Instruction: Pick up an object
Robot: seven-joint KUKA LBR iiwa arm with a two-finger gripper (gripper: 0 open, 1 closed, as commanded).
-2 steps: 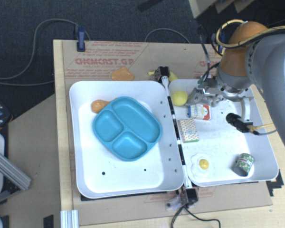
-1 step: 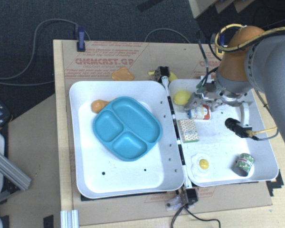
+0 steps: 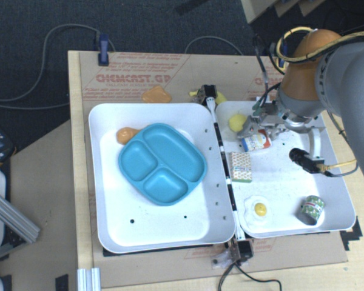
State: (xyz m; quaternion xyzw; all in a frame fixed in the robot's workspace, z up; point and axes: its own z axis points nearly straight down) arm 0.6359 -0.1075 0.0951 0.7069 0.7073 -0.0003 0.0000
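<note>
— So, where does the arm (image 3: 309, 71) stand?

— It reaches in from 3 o'clock and hangs over the right bin (image 3: 279, 187), toward that bin's 11 o'clock corner. The jaws point down there, just above a red, white and blue packet (image 3: 256, 142).

— Do the jaws have hold of the packet?

— That cannot be told. The wrist covers them from above, so neither their spread nor anything between them can be made out.

— What else lies in that bin?

— A yellow rounded thing (image 3: 236, 122) sits at the packet's 10 o'clock, just beside it. A speckled pale block (image 3: 241, 166) lies at the packet's 7 o'clock, near the bin's left wall. A toy fried egg (image 3: 257, 209) rests toward the bin's 7 o'clock, and a green can (image 3: 312, 208) lies at its 5 o'clock corner, well apart from the egg.

— And the left bin (image 3: 127, 223)?

— A blue divided plate (image 3: 162, 162) lies across its middle. An orange lump (image 3: 125, 134) touches the plate's 10 o'clock edge.

— Anything on the desk (image 3: 79, 162) itself?

— Another orange piece (image 3: 156, 94) lies on it, just past the left bin's 12 o'clock rim.
</note>
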